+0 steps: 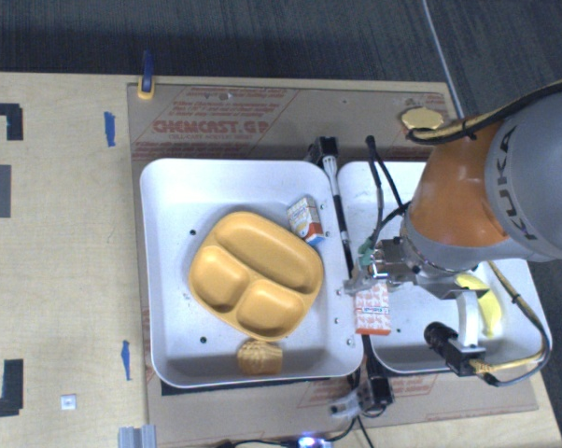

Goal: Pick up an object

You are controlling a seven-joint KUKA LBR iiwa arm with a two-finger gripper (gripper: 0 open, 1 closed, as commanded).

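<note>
**Arm low over the right bin, tray crowding the left**

From where I stand, the arm [491, 189] comes in from the right and bends down over the right bin [384, 351], covering most of it. Its claw [379, 264] sits at that bin's left side, close to the wall shared with the left bin [164, 278]. I cannot tell whether the claw is spread or pressed together; its body hides that.

Just below the claw a packet [373, 308] with red print lies against the right bin's left wall, near the divider. Whether it touches the claw is unclear. A banana [487, 308] shows farther right in the same bin, partly under the wrist gear. Black cables run along the divider and loop near the bin's front edge.

The left bin is mostly taken up by a yellow tray [255, 273] with three compartments, lying tilted in the middle. A small carton [305, 218] rests at its upper right rim, toward the divider. A brown ball [260, 356] sits just below the tray, near the front wall. Bare floor remains along the left wall and in the upper left corner.

The bench [57, 278] to the left is wide and open.
</note>
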